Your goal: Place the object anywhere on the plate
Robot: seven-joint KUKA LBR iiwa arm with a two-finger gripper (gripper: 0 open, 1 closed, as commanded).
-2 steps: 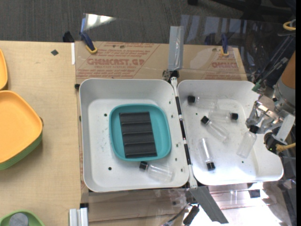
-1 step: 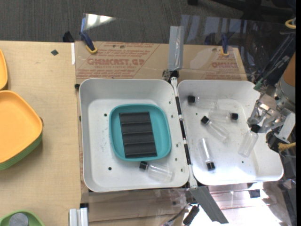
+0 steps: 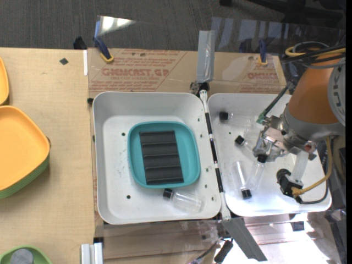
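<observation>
Fingers (image 3: 263, 150) down among clear black-capped vials (image 3: 241, 176) in right bin (image 3: 324, 203), spread impossible to tell. Pick stage; next, securing one vial, then carrying left onto teal plate (image 3: 190, 147).

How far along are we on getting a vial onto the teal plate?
Done: nothing sits on the teal plate yet; one clear vial lies in the left bin just beside the plate, off it. In hand: the gripper is low in the right bin among the loose vials; a grasp cannot be confirmed. Left: pick, carry across, set down on the plate.
</observation>
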